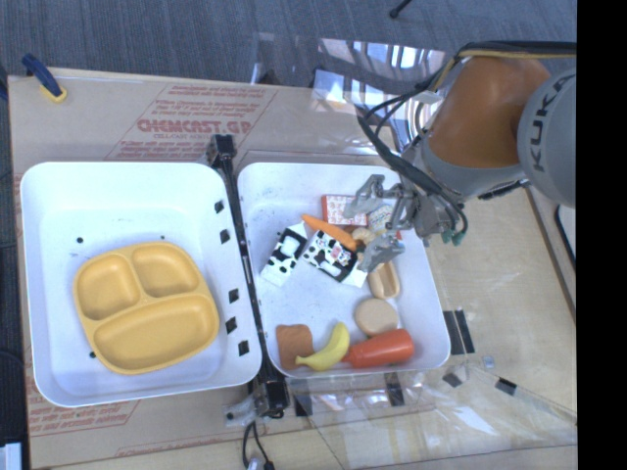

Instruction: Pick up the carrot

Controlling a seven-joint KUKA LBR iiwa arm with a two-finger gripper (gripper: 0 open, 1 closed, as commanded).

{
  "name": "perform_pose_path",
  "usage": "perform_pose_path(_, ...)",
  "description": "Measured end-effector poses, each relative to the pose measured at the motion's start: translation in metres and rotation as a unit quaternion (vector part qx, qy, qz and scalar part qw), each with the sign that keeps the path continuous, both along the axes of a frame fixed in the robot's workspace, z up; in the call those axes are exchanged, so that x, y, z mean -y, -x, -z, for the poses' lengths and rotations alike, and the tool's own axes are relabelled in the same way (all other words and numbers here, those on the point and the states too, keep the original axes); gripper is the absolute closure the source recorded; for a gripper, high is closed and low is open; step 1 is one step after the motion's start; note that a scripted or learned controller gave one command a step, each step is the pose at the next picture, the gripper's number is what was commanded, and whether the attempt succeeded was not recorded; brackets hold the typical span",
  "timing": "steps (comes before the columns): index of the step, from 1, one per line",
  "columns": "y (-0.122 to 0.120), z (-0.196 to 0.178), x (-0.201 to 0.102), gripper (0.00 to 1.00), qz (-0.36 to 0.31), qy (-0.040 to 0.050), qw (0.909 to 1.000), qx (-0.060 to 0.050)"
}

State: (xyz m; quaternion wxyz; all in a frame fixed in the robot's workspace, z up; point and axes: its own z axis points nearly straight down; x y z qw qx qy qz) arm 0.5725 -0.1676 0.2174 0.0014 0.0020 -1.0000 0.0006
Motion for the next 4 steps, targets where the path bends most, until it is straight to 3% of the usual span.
perform_pose_path(1,0.007,0.115,0.039,0.0,0.038,-0.0009,0.9993,-0.002)
perform_pose_path(2,0.003,0.104,0.036,1.0,0.032,-0.0008,0.9995,0.0)
perform_pose_path(3,-0.052,-0.015,-0.028,1.0,0.168,-0.0003,0.9858,0.005)
perform_pose_path(4,-0.051,0.086,-0.043,1.0,-0.125,-0.0002,0.9921,0.003)
